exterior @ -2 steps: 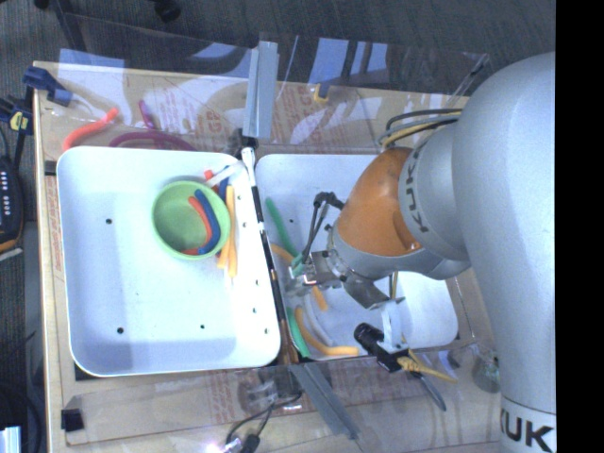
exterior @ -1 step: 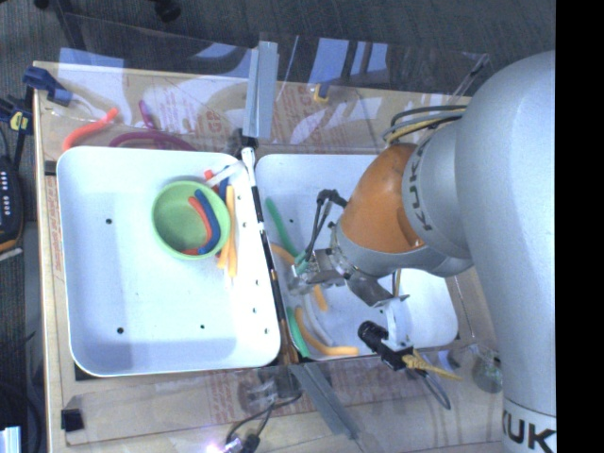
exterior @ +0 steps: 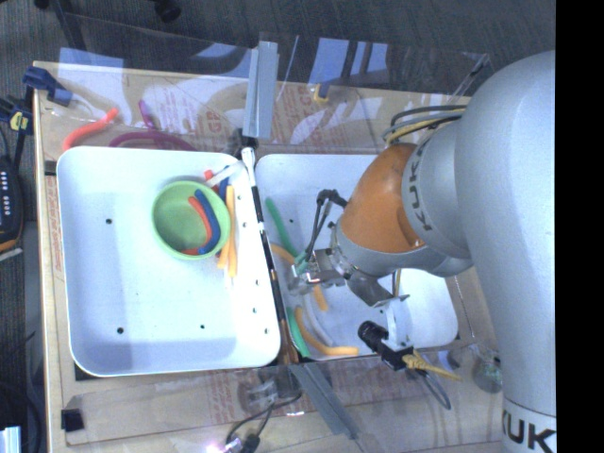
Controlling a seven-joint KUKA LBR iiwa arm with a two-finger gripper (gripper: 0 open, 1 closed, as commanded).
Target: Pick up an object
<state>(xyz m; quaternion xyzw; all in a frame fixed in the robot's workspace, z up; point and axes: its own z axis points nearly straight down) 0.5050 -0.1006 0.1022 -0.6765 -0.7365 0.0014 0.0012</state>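
Observation:
My gripper (exterior: 304,274) reaches down into the left part of the right bin (exterior: 429,324), over a scatter of thin sticks. A green stick (exterior: 276,221) lies just above it, and orange sticks (exterior: 332,350) and a green one lie below it near the bin's front wall. The arm's orange band and grey wrist hide much of that bin. In the left bin (exterior: 123,291) a green bowl (exterior: 192,218) holds red, blue and orange sticks.
A yellow stick (exterior: 229,243) lies beside the bowl near the divider between the bins. Cables, red tubing and a grey bracket (exterior: 260,92) lie on the bench behind the bins. The arm's big grey body covers the right side.

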